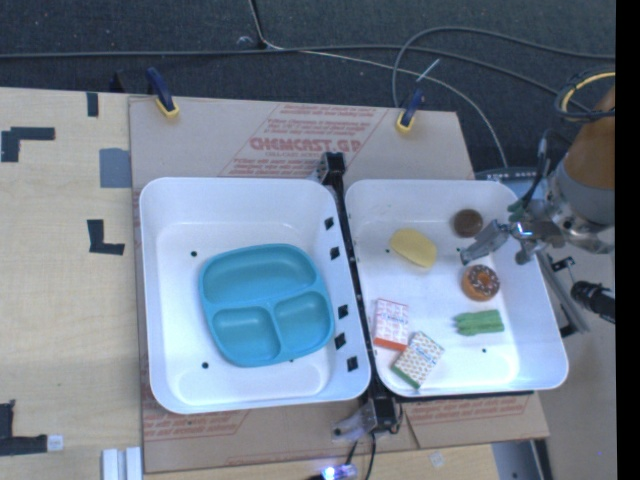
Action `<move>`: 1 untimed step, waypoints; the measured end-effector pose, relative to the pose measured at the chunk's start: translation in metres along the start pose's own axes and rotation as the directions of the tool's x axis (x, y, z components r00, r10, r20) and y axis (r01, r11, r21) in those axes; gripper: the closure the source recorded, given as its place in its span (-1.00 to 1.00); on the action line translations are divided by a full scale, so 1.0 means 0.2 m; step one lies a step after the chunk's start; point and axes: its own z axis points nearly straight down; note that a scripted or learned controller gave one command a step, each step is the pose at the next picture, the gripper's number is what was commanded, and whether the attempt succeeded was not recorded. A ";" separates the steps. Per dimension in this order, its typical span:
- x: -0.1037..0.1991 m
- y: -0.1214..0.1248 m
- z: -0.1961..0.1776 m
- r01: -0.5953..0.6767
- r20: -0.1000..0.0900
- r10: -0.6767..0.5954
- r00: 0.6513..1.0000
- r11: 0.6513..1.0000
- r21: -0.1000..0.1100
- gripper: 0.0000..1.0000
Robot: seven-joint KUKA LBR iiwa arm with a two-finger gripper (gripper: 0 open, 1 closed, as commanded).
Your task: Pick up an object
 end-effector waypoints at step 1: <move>-0.03 -0.02 0.24 -0.001 0.000 0.001 1.000 1.000 0.004 -1.00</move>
